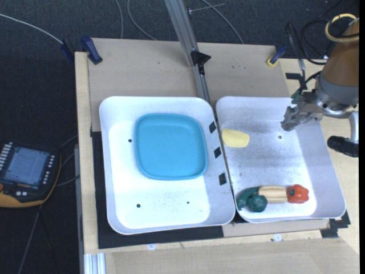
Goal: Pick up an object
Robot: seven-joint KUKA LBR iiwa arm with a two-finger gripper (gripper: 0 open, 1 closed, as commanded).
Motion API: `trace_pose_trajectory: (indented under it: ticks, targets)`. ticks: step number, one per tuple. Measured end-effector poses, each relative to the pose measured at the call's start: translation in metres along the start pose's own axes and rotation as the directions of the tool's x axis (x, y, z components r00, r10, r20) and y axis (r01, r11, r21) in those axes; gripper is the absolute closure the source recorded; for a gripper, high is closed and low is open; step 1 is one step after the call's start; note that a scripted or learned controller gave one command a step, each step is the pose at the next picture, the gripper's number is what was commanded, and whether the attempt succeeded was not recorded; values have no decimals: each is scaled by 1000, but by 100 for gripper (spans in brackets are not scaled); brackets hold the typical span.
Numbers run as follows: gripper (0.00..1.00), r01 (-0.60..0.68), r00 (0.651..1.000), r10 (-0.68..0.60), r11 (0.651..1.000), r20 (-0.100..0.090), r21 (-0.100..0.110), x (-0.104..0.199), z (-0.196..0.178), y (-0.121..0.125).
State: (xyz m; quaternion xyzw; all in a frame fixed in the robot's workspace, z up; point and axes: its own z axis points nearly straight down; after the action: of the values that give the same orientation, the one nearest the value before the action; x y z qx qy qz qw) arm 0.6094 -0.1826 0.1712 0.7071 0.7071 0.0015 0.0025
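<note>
1. Claw (292, 120) hangs over the upper right part of the right bin (319, 153), at the end of the grey arm (336, 79) that reaches in from the right. Nothing shows between its tips, so it carries nothing; whether it is wide or narrow I cannot tell.
2. Three things lie in the right bin. A yellow piece (235, 138) sits at the bin's left side, near the divider, apart from the claw.
3. Along the bin's near edge lie a green piece (252, 201), a tan stick (272, 194) and a red piece (297, 194), in a row and touching or nearly so; I cannot tell which.
4. A blue plate (171, 146) lies flat in the left bin (120, 210). Both bins rest on the table (142, 67).
5. Progress, as I judge it: the pick is not yet done. No object is lifted, and all lie on the bin floors.
6. What is left: choose a target, bring the claw over it, descend, close and lift. The yellow piece looks the nearest candidate and stands alone, so it seems the easier grab; the row at the near edge is crowded against the rim.
</note>
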Motion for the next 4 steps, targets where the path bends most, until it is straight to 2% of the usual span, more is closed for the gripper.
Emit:
trace_pose_trajectory:
  ticks: [1, 2, 3, 4]
  targets:
    - [100, 1, 1000, -1, 1000, 0, -1, 0, -63, 5]
    - [100, 0, 1000, 0, 1000, -2, 7, 1, -34, 4]
    - [100, 3, 1000, -3, 1000, -2, 5, 44, -45, -9]
    - [100, 5, 1000, -5, 1000, -3, 4, 99, -58, -22]
